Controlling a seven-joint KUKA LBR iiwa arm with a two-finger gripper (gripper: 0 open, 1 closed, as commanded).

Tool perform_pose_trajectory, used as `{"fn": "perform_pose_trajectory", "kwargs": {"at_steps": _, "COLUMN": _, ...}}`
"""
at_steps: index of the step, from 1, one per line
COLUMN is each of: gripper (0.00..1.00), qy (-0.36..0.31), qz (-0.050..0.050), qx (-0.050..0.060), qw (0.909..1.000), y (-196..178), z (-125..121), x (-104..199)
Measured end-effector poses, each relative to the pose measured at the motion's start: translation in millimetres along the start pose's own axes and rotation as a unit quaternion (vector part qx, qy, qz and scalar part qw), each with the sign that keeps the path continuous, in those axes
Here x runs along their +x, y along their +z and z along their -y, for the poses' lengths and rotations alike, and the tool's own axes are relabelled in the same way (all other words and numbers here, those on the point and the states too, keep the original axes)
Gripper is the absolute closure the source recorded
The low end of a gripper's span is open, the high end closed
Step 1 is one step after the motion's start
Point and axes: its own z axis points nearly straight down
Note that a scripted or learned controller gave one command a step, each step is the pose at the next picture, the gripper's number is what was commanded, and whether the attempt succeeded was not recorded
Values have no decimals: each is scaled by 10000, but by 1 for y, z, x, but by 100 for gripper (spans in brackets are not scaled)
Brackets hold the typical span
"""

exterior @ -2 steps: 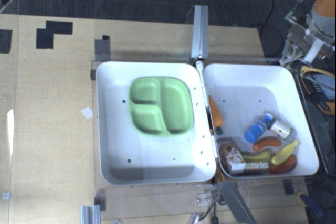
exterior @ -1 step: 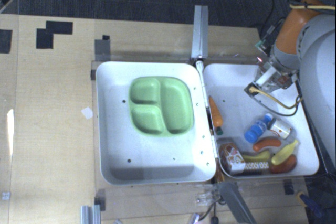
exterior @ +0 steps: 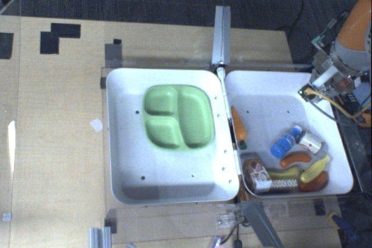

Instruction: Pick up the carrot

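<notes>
The carrot [exterior: 237, 124] is a slim orange stick with a green end. It lies along the left wall of the right bin [exterior: 264, 87], pointing from far to near. My gripper [exterior: 323, 74] hangs over the far right corner of that bin, well to the right of the carrot and apart from it. Nothing shows under it.
The left bin [exterior: 125, 142] holds a green divided plate [exterior: 177, 116]. In the near right part of the right bin lie a blue bottle [exterior: 286, 143], a small can [exterior: 311, 142], a red sausage [exterior: 297, 158], a banana [exterior: 314, 168] and a brown packet [exterior: 256, 174].
</notes>
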Motion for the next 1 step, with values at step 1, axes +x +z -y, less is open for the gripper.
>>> {"fn": "perform_pose_trajectory", "kwargs": {"at_steps": 1, "gripper": 100, "qy": 985, "qz": 9, "qx": 11, "qw": 9951, "y": 18, "z": -8, "x": -17}}
